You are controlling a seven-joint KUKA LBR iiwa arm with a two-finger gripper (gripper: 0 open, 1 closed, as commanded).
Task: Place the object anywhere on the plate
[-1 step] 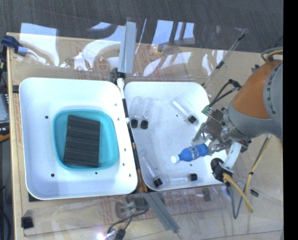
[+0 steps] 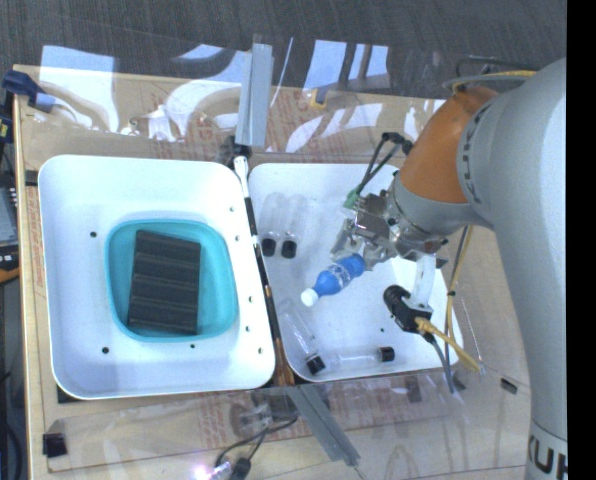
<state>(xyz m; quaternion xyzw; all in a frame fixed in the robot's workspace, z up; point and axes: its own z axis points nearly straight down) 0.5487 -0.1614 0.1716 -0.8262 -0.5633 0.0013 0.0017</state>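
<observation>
Wooden surface (image 2: pixel 108 103), two white bins: we see the end effector (image 2: pixel 363 251) over the right bin (image 2: pixel 298 183), seemingly closed around a blue-labelled bottle (image 2: pixel 335 279). We'd lift straight, then cross to the blue plate (image 2: pixel 218 258).

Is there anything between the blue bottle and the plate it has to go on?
Yes. The bottle lies in the right bin, the blue plate in the left bin. Both bins' raised rims run between them, and a dark block covers much of the plate.
</observation>
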